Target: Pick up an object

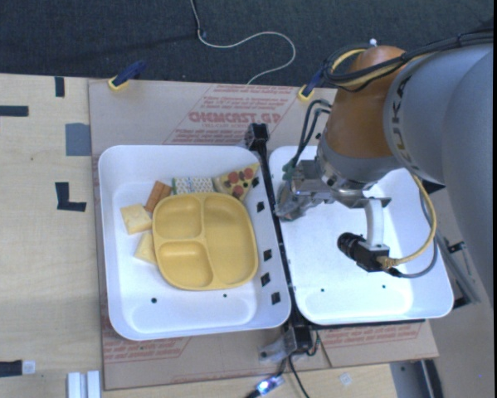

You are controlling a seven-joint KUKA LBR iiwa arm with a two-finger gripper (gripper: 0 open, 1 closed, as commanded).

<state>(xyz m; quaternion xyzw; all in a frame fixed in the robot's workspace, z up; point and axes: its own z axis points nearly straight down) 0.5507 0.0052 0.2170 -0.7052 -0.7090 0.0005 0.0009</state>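
Note:
The left white bin [124, 305] holds a yellow divided plate [205, 240] in its middle. Toy food pieces lie around the plate's upper and left sides: a pizza slice [239, 181], a brown cracker [157, 196], a pale yellow square [135, 219], another pale piece [143, 249] half under the plate, and a speckled white piece [193, 186]. My gripper [288, 204] hangs over the left edge of the right bin [414, 301], close to the divider between the bins. The wrist hides its fingers.
Both bins sit on a cardboard sheet [223, 114] on the wooden bench. A white cable [256, 44] loops across the dark floor behind. The big grey arm covers the upper right part of the right bin.

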